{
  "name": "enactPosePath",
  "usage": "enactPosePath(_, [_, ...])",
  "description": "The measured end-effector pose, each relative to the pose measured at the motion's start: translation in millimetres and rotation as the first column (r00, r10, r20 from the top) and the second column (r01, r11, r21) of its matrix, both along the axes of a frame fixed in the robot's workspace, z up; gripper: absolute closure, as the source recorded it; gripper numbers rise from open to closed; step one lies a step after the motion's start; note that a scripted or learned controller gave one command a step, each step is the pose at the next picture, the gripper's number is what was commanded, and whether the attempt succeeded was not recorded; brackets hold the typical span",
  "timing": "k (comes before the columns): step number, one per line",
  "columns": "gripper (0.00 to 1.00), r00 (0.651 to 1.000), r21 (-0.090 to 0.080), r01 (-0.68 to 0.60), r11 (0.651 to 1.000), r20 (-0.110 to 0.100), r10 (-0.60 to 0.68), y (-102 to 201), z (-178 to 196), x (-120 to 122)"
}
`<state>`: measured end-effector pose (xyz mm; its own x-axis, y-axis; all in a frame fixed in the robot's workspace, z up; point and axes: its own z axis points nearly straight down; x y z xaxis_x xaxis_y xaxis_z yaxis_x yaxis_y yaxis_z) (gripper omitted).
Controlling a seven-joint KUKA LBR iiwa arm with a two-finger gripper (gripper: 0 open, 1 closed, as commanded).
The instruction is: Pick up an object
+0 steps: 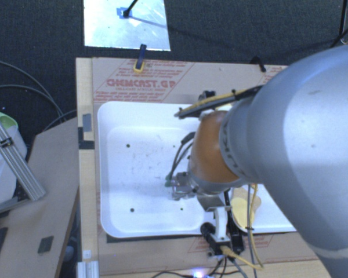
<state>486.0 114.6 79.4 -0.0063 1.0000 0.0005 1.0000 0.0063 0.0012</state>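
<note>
Honestly, whether the gripper (177, 189) is spread or clamped I cannot tell. All I get of it is a bit of metal poking out from under the orange band (211, 149), low over the floor of the left bin (113, 172), toward that bin's near right corner. I see nothing gripped, so I count nothing as held. Behind the band the grey arm (301, 155) swells across everything to the right of the left bin. The one candidate for picking that I can make out is a pale yellow object (242, 204), just past the left bin's right wall, in the right bin (275, 220). My read is that this is the reach-and-descend step, with the grasp not yet made. If the yellow piece is the target, the next move calls for lifting clear of the left bin's right wall, shifting across it, and centring over the piece before coming down. The arm covers the right part of the left bin and most of what lies beyond it. Whatever sits directly under the gripper is hidden, and the yellow object's outline is cut off, so I cannot name it.
</note>
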Motion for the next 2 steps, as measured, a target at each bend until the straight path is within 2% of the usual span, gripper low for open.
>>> enactPosePath(1, [1.00,1.000,0.006,-0.009,1.000,0.003,0.009,128.7,5.3,7.9])
enactPosePath(2, [1.00,1.000,0.004,0.002,1.000,0.008,-0.002,106.6,141.8,2.0])
